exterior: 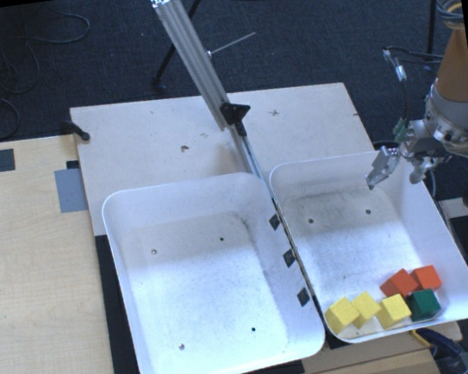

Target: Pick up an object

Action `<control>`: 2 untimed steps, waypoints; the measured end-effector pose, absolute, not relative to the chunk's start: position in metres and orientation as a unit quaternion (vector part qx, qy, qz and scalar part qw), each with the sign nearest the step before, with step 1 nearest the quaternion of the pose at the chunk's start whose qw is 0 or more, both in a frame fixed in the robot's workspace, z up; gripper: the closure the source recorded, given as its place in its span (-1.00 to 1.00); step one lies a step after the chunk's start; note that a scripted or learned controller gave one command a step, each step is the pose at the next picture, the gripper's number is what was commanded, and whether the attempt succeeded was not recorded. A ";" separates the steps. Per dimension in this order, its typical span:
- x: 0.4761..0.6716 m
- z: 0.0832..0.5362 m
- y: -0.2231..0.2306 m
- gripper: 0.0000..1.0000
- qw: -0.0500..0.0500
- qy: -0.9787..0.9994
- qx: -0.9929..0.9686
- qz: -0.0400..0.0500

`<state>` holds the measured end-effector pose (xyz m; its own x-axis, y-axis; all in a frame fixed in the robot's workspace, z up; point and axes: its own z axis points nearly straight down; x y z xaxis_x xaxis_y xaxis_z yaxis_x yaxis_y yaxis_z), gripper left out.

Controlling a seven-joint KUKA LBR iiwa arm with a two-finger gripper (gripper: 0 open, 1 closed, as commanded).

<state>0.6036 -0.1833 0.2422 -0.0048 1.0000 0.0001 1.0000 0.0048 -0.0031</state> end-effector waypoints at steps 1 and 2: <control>0.523 0.091 -0.170 -1.00 0.000 -0.707 -0.708 -0.001; 0.496 0.094 -0.178 -1.00 0.002 -0.707 -0.708 0.001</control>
<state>0.4956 -0.1783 0.0937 0.0017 1.0000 0.0016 1.0000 -0.0017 -0.0046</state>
